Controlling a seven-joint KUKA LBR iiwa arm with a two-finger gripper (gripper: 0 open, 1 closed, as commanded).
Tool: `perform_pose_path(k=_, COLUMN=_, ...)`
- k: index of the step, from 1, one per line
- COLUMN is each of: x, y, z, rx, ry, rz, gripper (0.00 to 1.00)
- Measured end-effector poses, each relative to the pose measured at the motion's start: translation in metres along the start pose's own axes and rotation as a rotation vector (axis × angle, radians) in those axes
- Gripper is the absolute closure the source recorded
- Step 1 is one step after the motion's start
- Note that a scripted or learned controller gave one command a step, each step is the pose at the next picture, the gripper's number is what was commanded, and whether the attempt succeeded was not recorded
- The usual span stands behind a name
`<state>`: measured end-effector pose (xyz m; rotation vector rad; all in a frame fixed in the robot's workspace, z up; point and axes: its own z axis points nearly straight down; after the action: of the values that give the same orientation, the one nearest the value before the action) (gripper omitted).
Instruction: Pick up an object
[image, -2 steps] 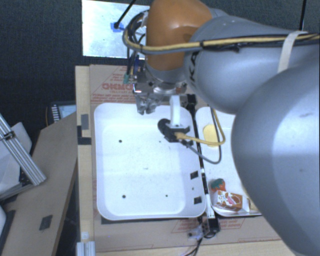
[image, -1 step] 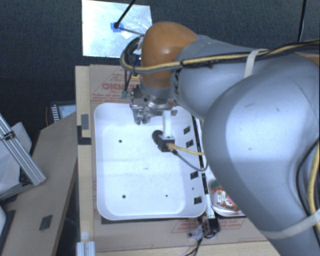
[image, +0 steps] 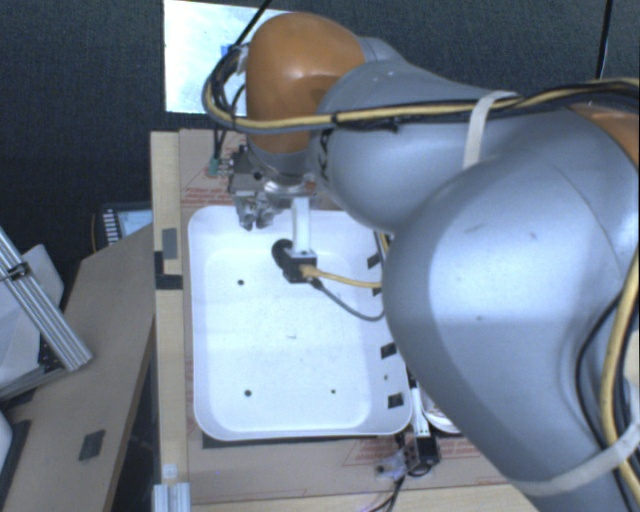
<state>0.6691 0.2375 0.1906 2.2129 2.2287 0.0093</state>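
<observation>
My gripper (image: 252, 214) hangs below the orange wrist band (image: 295, 75), over the far left corner of the left white bin (image: 215, 400). It is small in this view and its lower end sits close to the bin's back wall. The bin floor shows a few small dark specks (image: 241, 282). A black plug (image: 291, 262) on a yellow cable hangs from the wrist above the floor. The big grey arm (image: 500, 260) hides the right bin and whatever lies in it.
A pale rounded edge (image: 441, 420) peeks out under the arm at the lower right. Wooden bench boards (image: 110, 330) and an aluminium rail (image: 45, 315) lie to the left. A small connector with wires (image: 412, 460) sits at the bin's front edge.
</observation>
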Motion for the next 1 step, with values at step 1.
perform_pose_path(k=1, x=-0.0026, y=0.0005, z=-0.0099, rx=0.000, ry=-0.002, rz=0.001, gripper=1.00)
